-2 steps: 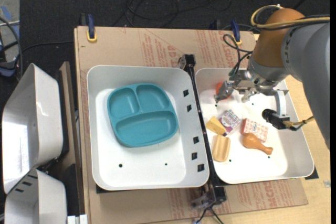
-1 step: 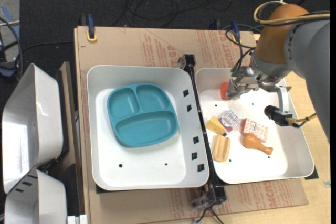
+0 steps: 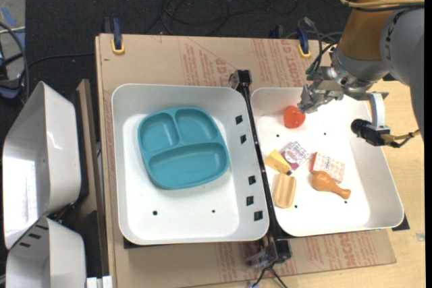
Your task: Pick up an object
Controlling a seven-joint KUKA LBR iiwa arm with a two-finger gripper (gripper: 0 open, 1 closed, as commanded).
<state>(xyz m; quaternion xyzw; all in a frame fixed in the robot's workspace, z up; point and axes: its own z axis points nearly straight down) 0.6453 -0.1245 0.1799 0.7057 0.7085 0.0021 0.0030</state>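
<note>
Arm poised over the red tomato-like toy in the right bin, approach step of the pick.

Camera view: the gripper (image 3: pixel 312 99) hangs at the far left of the right bin (image 3: pixel 385 172), just beside and above a small red round toy (image 3: pixel 293 117); whether its jaws are apart or together I cannot tell. Nothing appears grasped yet, so the next move likely calls for centring over the toy and descending. Nearer lie a yellow wedge (image 3: pixel 276 162), a printed packet (image 3: pixel 295 153), a tan bread-like piece (image 3: pixel 284 191), a toy drumstick (image 3: pixel 328 183) and a red-white packet (image 3: pixel 329 164). A teal divided plate (image 3: pixel 182 146) sits in the left bin (image 3: pixel 128 212). Red print on the cardboard underlay (image 3: pixel 202 57) is not readable.
</note>
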